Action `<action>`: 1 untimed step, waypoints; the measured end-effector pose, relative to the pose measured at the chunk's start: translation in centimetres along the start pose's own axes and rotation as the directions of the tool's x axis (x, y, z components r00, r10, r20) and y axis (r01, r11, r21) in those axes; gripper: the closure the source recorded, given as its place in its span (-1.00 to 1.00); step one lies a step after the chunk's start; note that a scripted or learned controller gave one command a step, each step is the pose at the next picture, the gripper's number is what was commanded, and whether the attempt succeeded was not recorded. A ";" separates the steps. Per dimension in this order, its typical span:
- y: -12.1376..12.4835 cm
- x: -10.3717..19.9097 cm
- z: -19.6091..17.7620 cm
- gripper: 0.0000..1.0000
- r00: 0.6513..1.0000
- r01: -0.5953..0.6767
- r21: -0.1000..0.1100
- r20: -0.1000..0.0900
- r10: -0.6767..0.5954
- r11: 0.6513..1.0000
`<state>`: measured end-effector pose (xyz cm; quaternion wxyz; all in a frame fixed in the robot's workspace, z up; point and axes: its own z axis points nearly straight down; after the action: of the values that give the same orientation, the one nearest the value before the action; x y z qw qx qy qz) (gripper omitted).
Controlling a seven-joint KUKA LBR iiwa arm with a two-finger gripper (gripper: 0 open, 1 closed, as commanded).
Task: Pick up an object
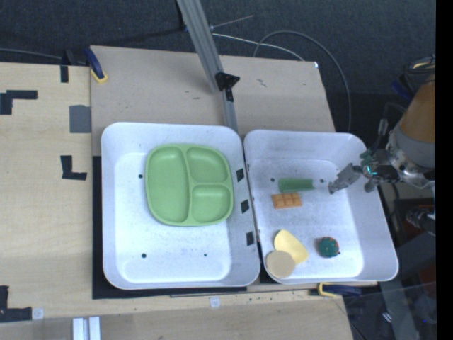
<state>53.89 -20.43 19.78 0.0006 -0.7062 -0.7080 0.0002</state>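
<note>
Pale wood worktop (pixel 163 83), two shallow white bins side by side, dark floor beyond. My gripper (pixel 352 177) hangs over the upper right part of the right bin (pixel 354 147), reaching in from the right w/ the orange band of my arm (pixel 417 119) at the frame's edge. Can't tell if the gripper is apart or together; nothing visible in its grasp. Just left of it, a green bar-shaped object (pixel 295 184) lies flat on the bin floor, w/ an orange waffle-like block (pixel 287 201) right below it. Nearer the front wall: a yellow piece (pixel 291 245) touching a tan round disc (pixel 280 264), and a small dark-green ball w/ a red spot (pixel 327 246) apart to their right. Left bin (pixel 120 261) holds a light-green divided plate (pixel 189 184), three compartments. A grey metal pole (pixel 202 34) slants down from top centre to the bins' shared edge.
</note>
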 end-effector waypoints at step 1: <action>0.0 0.0 0.0 -1.00 1.000 0.000 0.000 0.000 0.000 1.000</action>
<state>53.89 -20.43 19.78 0.0007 -0.7062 -0.7080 0.0002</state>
